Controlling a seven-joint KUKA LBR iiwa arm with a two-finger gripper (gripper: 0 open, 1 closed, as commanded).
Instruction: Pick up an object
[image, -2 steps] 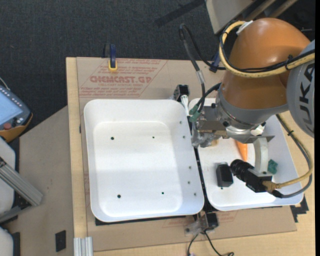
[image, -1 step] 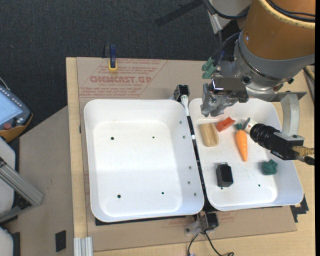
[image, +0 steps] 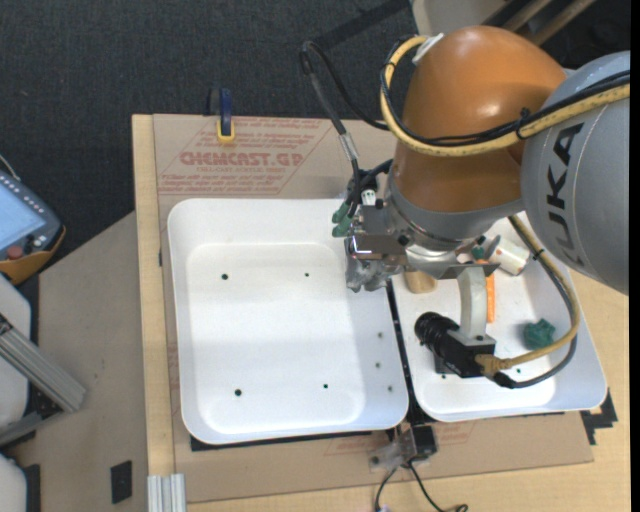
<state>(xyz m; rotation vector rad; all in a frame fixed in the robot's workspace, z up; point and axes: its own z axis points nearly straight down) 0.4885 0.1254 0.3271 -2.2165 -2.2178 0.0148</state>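
Green lump (image: 540, 332), small and irregular, lies in the lower right of the frame on the floor of the right bin (image: 520, 400), near that bin's right wall. It rests by itself, well apart from the gripper. A little farther up the same bin, left of the lump, a narrow orange strip (image: 490, 297) lies lengthwise, partly covered by robot hardware. Farther still, by the bin's left wall, a small tan piece (image: 420, 283) peeks out from under the wrist; its shape cannot be made out.

The left bin (image: 190, 330), white, shallow and round-cornered, takes up the middle of the frame. Its bare floor shows four small dark dots. The two bins touch along their inner walls. Both sit on a cardboard sheet (image: 160, 440) whose far part carries red printing.

The arm (image: 470, 90) comes in from the upper right: a large orange dome looped by yellow and black cables, with a grey link beside it at the right edge. The wrist points down over the far end of the seam between the bins. The gripper (image: 370, 258), a metal cluster with green wiring, hangs at the upper right corner of the left bin. Whether it is wide or narrow cannot be told.

At the sheet's far edge, upper left of centre, a blue clamp (image: 225, 112) stands upright.
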